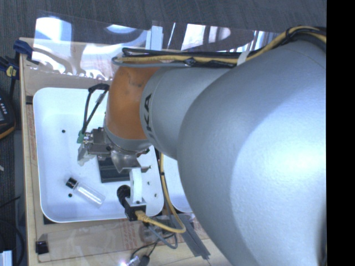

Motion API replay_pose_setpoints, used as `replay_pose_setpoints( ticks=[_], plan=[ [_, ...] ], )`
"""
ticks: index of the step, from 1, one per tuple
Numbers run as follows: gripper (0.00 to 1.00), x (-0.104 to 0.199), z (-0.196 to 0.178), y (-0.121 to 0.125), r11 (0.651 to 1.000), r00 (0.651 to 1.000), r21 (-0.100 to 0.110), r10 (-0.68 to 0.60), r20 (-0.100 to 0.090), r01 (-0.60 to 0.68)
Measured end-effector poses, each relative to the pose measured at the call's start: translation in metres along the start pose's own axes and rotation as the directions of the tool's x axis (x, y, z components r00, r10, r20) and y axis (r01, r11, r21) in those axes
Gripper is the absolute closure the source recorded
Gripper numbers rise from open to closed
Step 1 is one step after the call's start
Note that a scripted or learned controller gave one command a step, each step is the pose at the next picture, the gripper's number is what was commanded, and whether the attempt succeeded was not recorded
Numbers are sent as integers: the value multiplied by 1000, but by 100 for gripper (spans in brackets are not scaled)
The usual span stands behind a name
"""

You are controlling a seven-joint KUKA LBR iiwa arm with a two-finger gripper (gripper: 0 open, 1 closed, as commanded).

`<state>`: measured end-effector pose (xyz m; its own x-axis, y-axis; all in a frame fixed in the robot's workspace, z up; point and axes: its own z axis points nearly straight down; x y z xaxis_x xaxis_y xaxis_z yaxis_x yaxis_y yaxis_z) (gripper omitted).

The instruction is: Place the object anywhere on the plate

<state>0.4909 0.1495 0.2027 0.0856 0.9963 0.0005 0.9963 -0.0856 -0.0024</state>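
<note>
Clear vial (pixel 86 190): black cap, lying in left bin (pixel 50 148)
Gripper (pixel 113 168): over bin, jaw state unclear

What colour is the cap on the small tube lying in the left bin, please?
Black: the cap sits on a clear tube, seen best in the camera view.

Clear vial (pixel 86 190) (black cap); lying flat

White bin (pixel 47 148), orange-banded grey arm (pixel 238 148)
</note>
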Motion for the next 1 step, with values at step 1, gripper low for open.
replay_pose_setpoints(
  ticks=[1],
  plan=[
    [0,68,50,-23,978,978,7,210,5,-210]
  ],
)
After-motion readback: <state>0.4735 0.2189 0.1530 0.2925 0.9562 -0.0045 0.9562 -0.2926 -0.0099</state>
